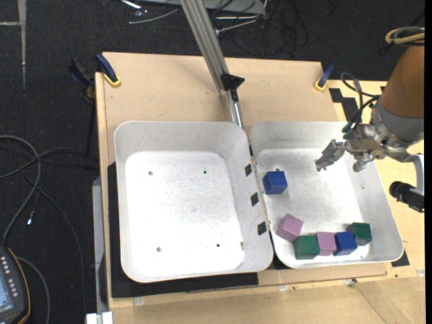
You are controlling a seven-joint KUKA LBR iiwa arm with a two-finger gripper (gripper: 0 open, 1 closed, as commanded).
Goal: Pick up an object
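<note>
My gripper [343, 160] hangs over the upper right part of the right bin [297, 128], its two fingers spread open with nothing between them. A blue cube [275, 181] lies alone on the bin floor, to the left of the gripper and a little nearer the front. Along the bin's front edge sit a pink cube [290, 227], a green cube [306, 246], a second pink cube [327, 242], a second blue cube [345, 241] and a second green cube [361, 232].
The left bin [121, 140] stands beside the right one, sharing a raised middle rim with black clips [255, 198]. A slanted metal pole [209, 39] reaches down to the bins' back edge. Clamps mark the bench's back corners.
</note>
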